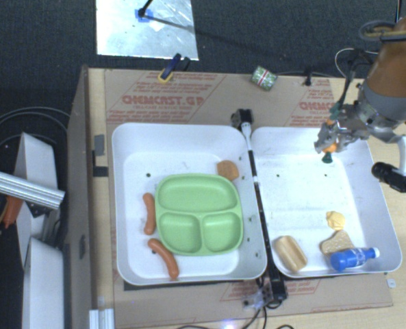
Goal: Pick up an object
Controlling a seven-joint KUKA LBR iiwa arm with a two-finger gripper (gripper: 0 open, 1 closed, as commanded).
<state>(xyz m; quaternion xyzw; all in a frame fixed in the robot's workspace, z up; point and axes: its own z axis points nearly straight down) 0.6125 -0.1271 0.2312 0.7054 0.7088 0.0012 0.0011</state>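
Note:
My gripper [328,147] hangs over the far part of the right bin [305,190], close to its back right corner, on the grey arm with the orange band [394,67]. At that bin's near end lie a hot dog bun [289,252], a yellow piece [335,219], a bread slice [336,241] and a blue bottle [353,258]. The left bin [131,184] holds a green divided plate [199,213], two sausages [148,213] [164,258] and a brown round piece [227,169]. None of these objects touches the gripper.
Both bins sit on a cardboard sheet [161,98]. A small green can [263,77] and a yellow-and-blue clip [171,68] lie on it behind the bins. A shiny metal sheet [146,19] lies further back. Cables and a metal bar [21,187] are at left.

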